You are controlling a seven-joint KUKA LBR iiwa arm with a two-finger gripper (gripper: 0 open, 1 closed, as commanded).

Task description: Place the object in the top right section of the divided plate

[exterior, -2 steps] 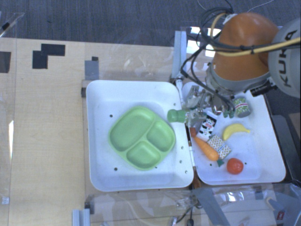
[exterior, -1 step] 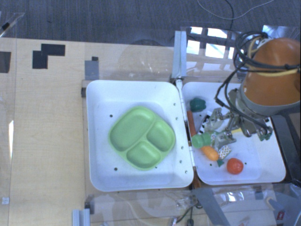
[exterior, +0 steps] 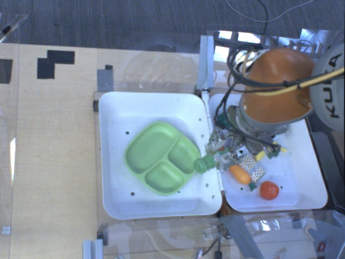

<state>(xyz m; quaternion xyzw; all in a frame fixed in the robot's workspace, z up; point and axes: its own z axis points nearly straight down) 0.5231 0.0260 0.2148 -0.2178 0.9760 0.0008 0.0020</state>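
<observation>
Object: you had a small green plastic cylinder [exterior: 204,163] at the divided green plate [exterior: 161,158]'s right edge.
End effector [exterior: 222,156]: state unclear.
Handling: probably light, rigid, slippery; grip mid-body.

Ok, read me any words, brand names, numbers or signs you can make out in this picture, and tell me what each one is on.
"KU": large dark letters on the grey robot arm at the right edge; the word is cut off by the frame.
The small checkered card in the right bin carries a pattern, no legible text.
The black blocks on the wooden bench are plain shapes, not letters.
Nothing is printed on the green plate.
</observation>
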